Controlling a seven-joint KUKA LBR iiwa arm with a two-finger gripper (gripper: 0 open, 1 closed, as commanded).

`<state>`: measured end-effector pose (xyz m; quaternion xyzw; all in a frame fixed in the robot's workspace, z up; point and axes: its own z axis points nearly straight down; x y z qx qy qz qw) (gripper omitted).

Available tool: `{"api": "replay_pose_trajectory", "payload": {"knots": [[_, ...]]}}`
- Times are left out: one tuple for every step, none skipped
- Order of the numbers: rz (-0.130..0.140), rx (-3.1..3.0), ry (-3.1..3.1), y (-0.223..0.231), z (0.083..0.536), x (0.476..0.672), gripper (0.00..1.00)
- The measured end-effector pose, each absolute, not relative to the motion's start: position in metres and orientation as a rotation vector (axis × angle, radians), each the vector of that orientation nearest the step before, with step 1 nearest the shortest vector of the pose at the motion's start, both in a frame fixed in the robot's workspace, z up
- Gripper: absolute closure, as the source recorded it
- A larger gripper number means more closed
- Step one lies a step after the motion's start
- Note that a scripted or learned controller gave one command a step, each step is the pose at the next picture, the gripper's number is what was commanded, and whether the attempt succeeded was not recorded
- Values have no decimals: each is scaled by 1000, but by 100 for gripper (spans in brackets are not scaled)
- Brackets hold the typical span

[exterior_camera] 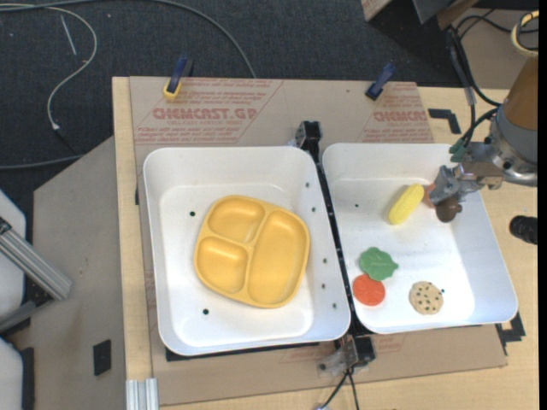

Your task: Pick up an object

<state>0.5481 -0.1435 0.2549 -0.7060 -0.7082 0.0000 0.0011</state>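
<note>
Cookie: a round tan chocolate-chip cookie [426,297] sat nearest, in the right white plastic bin [491,267].
Tomato slice: a flat red round piece [368,291] lay just left of it, touching the green leafy lettuce piece [377,262].
Plate: a yellow three-section plastic plate [253,250] filled the left white bin [171,186].
Corn: a small yellow corn cob [405,204] lay farther back.
Claw: the claw [447,198] hung just right of the corn; honestly couldn't tell its state.
</note>
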Motion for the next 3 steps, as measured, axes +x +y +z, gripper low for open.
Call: {"api": "replay_pose_trajectory", "payload": {"knots": [[0,-2214,-2224,-100,249,556,100],[-4,-2215,-2228,-52,255,571,100],[-3,-2217,-2227,-11,253,589,100]]}}
